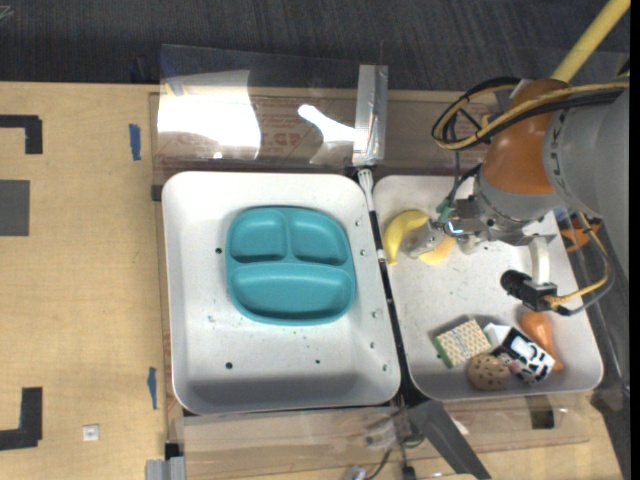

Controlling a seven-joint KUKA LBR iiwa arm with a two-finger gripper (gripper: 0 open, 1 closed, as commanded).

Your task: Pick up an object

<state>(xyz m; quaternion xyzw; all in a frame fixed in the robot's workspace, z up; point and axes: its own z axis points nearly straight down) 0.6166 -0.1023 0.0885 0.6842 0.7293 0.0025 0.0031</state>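
Right now the end effector (438, 230) sits low in the right bin (440, 308), at its upper left part, touching or all but touching a yellow banana-like toy (405, 234) — the nearest candidate for the pick. That toy lies just to the camera-left of the end effector, close against the wall between the two bins. Its long axis appears to run roughly left to right across the view, curving, with one end toward the divider and the other under the fingers; exactly where it points is hard to read. Whether the fingers are apart or closed I cannot tell, since the wrist hides them. The other items — a checkered block (462, 341), a brown cookie-like piece (488, 370) — lie well apart, toward the bin's near edge.
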